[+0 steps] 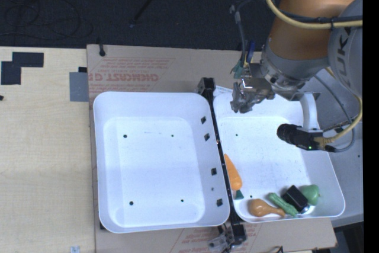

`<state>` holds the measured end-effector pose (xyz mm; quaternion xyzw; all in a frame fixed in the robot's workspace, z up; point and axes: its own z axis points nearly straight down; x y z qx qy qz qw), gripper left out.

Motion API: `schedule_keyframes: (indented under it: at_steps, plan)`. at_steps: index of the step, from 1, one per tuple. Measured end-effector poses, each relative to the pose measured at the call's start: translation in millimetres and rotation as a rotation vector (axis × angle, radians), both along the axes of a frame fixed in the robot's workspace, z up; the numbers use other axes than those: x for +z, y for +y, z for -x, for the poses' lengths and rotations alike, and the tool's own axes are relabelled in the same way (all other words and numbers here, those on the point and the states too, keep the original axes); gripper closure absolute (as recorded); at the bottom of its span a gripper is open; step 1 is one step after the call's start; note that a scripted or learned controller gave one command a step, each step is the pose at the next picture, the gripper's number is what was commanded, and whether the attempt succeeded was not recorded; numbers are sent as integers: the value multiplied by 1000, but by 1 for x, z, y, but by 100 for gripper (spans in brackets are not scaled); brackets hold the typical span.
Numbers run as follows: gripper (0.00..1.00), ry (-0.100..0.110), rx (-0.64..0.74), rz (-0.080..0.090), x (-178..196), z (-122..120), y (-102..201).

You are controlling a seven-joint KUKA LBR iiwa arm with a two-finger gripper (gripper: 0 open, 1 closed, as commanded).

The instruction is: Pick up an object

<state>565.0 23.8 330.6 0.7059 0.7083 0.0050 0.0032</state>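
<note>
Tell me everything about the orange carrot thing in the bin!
The carrot looks like a small plastic toy: smooth orange body, tapering to a point, with a small green tip at its lower end. It lies flat in the right bin, tilted slightly, tucked against the bin's left wall, beside the divider between the two bins. Only the bin seems to touch it. The other toys sit apart, along the bin's near edge, and the gripper is up at the far end.

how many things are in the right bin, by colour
orange: 1, the carrot
tan: 1, the gourd-shaped piece
green: 2, the long piece and the round piece
black: 1, the block
total: 5
</note>
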Motion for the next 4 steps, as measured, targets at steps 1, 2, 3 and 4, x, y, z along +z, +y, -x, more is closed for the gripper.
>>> schedule_keyframes:
  at_steps: [1, 2, 3, 4]
  plan:
    - [100, 13, 6, 0, 0, -4, 93]
    - [100, 18, 2, 4, 9, -3, 89]
    - [100, 21, 7, 5, 18, -4, 89]
    - [100, 17, 2, 3, -57, -47, 171]
